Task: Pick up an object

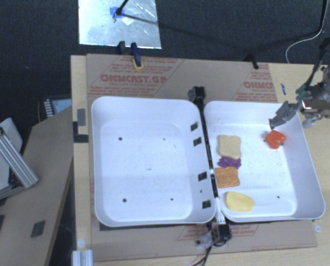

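Observation:
My gripper (pixel 293 121) hangs over the far right part of the right bin (pixel 306 201), open with nothing between its fingers. A red object (pixel 274 139) lies on the bin floor just below the left fingertip (pixel 278 118), slightly apart from it. Along the right bin's left side runs a column of items: a beige slice (pixel 229 146), a small purple piece (pixel 229 162) touching it, an orange-tan slice (pixel 227 177), and a yellow oval piece (pixel 239 201) nearest the front.
The left bin (pixel 106 204) sits beside the right one, joined by a dark divider with clips (pixel 207 148). The grey arm enters from the right edge. A cardboard sheet (pixel 170 76) lies under both bins, with a foil sheet (pixel 119 14) behind.

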Tool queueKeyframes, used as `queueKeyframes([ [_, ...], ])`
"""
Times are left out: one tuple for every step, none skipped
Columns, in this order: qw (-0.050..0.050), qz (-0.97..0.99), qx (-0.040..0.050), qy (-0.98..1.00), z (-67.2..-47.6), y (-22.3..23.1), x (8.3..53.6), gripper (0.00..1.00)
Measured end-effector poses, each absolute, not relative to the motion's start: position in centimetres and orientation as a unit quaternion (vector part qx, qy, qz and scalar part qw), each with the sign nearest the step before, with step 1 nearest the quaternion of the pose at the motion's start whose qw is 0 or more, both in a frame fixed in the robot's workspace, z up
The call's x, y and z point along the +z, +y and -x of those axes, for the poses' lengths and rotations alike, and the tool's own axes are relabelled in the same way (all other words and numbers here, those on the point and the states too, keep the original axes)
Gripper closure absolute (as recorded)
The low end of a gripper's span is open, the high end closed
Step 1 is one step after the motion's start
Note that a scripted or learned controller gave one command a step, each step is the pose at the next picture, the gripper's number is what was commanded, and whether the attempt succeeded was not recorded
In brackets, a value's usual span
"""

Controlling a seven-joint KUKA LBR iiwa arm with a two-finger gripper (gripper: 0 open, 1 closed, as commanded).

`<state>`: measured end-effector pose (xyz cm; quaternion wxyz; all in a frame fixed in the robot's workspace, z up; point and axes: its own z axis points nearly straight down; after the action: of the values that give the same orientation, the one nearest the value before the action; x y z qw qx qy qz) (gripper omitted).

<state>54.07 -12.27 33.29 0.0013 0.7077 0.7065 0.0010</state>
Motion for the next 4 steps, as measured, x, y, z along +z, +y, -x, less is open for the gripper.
queueKeyframes([
  [0.003,-0.705,0.0017,0.709,-54.4,-12.1,34.2,1.00],
  [0.008,-0.708,0.0037,0.706,-48.5,-16.7,46.5,1.00],
  [0.001,-0.703,0.0019,0.711,-48.8,-8.1,45.9,1.00],
  [0.000,-0.702,0.0012,0.712,-49.4,2.1,43.5,1.00],
])
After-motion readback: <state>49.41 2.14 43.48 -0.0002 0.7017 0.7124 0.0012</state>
